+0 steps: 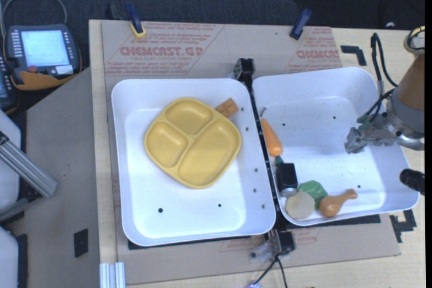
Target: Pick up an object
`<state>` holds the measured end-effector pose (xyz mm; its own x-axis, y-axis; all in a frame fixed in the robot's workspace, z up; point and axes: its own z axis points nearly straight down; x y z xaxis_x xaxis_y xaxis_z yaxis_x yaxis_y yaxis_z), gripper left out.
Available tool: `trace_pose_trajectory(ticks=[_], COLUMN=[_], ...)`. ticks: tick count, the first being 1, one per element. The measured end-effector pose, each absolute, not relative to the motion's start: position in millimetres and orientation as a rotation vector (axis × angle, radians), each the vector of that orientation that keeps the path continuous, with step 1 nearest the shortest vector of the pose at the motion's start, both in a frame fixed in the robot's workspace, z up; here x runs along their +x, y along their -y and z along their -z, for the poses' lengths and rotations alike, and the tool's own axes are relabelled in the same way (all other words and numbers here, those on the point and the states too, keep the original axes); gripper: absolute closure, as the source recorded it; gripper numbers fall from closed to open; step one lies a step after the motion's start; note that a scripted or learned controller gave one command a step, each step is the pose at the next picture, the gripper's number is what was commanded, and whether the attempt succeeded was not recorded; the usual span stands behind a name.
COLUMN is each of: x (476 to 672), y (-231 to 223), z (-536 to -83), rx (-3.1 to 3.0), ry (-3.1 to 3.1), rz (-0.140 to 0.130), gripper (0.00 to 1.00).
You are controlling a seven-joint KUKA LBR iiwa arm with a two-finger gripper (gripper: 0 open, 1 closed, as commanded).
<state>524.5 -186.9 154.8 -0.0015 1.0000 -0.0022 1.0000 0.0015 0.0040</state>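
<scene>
My gripper [356, 141] hangs over the right part of the right bin [324, 98], above bare white floor, and nothing shows in it. The objects lie along this bin's left wall and front edge. An orange carrot [271, 137] rests against the left wall. A small black block [287, 176] sits just in front of the carrot. At the front are a green leafy piece [313, 189], a pale round piece [300, 205] and a brown drumstick [336, 202]. All of them are well to the left of and below the gripper.
The left bin [135, 206] holds a yellow divided plate [194, 141], with a small brown piece [227, 107] at the plate's far right edge. A black divider with clamps [244, 69] runs between the bins. A teach pendant [42, 54] lies off the bench at the far left.
</scene>
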Motion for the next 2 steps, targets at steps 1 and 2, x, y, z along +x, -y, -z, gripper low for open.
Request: trace_pose_trajectory(ticks=[1, 2], x=[518.5, 518.6], y=[189.7, 189.7], z=[-212.6, -205.6], rx=[2.218, 2.222], ry=[-2.219, -2.222], rz=[-0.001, 0.002], gripper=[1.0, 1.0])
